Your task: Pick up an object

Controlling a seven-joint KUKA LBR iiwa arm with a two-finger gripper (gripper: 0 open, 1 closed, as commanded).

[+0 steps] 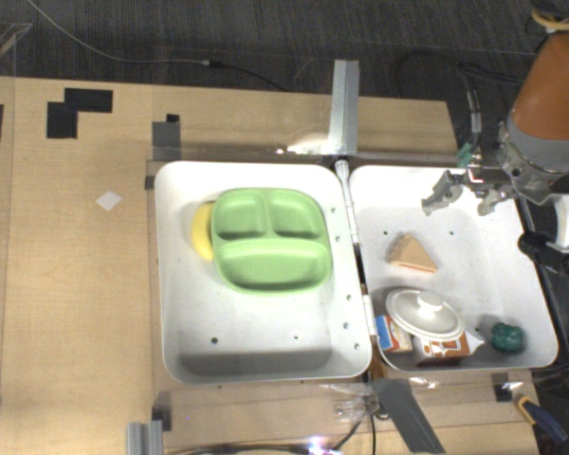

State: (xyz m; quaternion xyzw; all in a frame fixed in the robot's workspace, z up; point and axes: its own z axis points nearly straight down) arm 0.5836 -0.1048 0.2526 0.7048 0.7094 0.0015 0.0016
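Observation:
My gripper (463, 195) hangs over the back of the right bin (474, 254), its two fingers spread open with nothing between them. Below and to its left lies a tan wedge-shaped object (412, 253) on the bin floor. At the bin's front stand a white lidded pot (426, 316), a brown and blue carton (434, 348) partly under it, and a small dark green object (506, 336) in the front right corner. In the left bin (251, 339) a green divided plate (269, 238) lies over a yellow object (201, 231).
A metal post (345, 107) stands behind the divider between the bins. Cables run along the bench's back and right side. Black marks (78, 111) sit on the wooden bench at the far left.

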